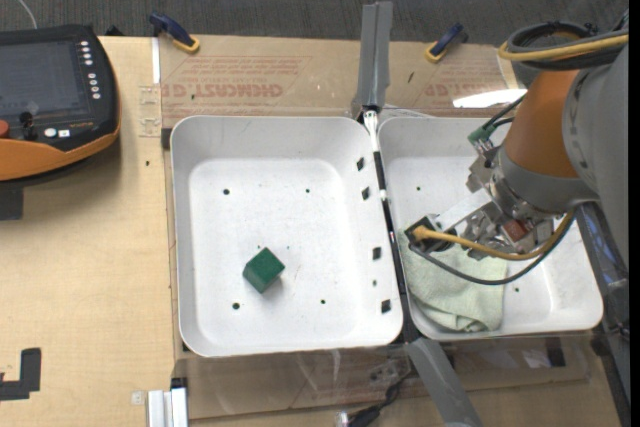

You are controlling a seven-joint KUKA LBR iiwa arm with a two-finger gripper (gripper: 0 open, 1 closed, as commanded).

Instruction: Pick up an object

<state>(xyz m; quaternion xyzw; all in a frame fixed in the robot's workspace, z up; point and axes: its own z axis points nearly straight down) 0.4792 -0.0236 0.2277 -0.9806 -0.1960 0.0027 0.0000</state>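
You have 2 white bins: the left bin [200, 215] holds 1 green block [264, 269] near its front, the right bin [560, 310] holds 1 pale cloth [450, 290], and 1 gripper [490, 233] hangs just above that cloth

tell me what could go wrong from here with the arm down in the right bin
1. The gripper sits low over the pale cloth in the right bin; soft fabric may slip out or only partly lift.
2. Yellow and black cables loop right beside the cloth and could snag on it.
3. The green block lies far off in the left bin, so this try likely will not reach it.
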